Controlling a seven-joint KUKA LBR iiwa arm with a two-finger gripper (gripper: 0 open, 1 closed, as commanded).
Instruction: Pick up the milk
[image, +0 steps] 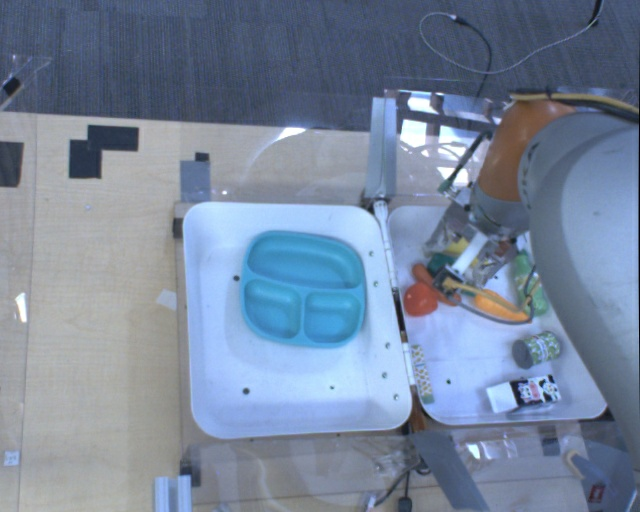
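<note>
Grey and bulky, the arm (590, 250) fills the right side of the frame, with its orange band (515, 140) at the upper right. Below the band the wrist drops toward a cluster of items in the upper part of the right bin (450, 385). The gripper (468, 255) sits over that cluster, and whether it is apart or together cannot be told, since the hardware and the items beneath it blur into one another.

Low in the right bin, near its lower right corner, lies the milk (524, 394): a small carton on its side, white at its left end and black-and-white patterned at its right. It rests on the bin floor, well apart from the gripper. Just above it and slightly to the right is a small green-labelled can (538, 349), also on its side.

Under the gripper, a red toy (423, 299) lies against the bin's left wall, with a long orange piece (495, 303) stretching rightward from the cluster. A green item (532, 285) sits beside the arm at the cluster's right edge, partly hidden.

The left bin (290, 400) takes up the middle of the frame and holds a blue divided plate (303, 287), one large compartment above two smaller ones. Both bins rest on a pale wooden bench (90, 330) with black tape marks (100, 150) at the upper left.
</note>
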